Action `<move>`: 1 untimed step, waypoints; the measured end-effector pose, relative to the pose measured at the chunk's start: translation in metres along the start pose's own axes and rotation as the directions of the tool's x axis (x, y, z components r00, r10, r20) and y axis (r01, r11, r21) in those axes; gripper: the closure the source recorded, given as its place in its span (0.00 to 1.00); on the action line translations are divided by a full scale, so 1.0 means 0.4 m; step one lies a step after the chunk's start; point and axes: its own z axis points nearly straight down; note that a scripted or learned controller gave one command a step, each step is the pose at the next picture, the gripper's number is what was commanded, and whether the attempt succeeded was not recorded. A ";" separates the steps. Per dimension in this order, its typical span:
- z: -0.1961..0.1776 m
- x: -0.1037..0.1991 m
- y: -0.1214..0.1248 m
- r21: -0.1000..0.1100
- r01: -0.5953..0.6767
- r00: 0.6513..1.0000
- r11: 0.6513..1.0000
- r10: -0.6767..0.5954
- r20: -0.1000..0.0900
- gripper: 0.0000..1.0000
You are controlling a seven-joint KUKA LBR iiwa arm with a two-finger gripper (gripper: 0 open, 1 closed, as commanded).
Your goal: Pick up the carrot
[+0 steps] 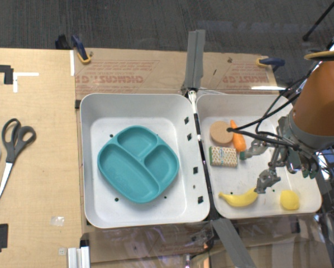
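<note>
2 shallow white bins sit side by side on the worktop. The left bin holds a teal divided plate with 3 compartments, lying tilted across the bin floor.

The right bin holds the food items. The carrot lies near the bin's upper middle, orange, pointing roughly up and down, its side touching or just beside a round tan disc to its left. Black cables from the arm cross over the carrot's upper part. Just below the disc lies a small speckled rectangular block. A banana rests near the bin's front edge, and a lemon sits to its right, apart from it.

The arm comes in from the right over the right bin. Its pincer hangs just above and to the right of the banana, well apart from the carrot. Whether the pincer is released or clenched cannot be told; nothing is seen gripped in it.

A pair of scissors with grey handles lies on the worktop left of the bins.
</note>
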 end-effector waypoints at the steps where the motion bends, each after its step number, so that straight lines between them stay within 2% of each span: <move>1: 0.309 0.012 -0.048 0.000 -0.067 0.998 0.998 0.067 0.001 0.00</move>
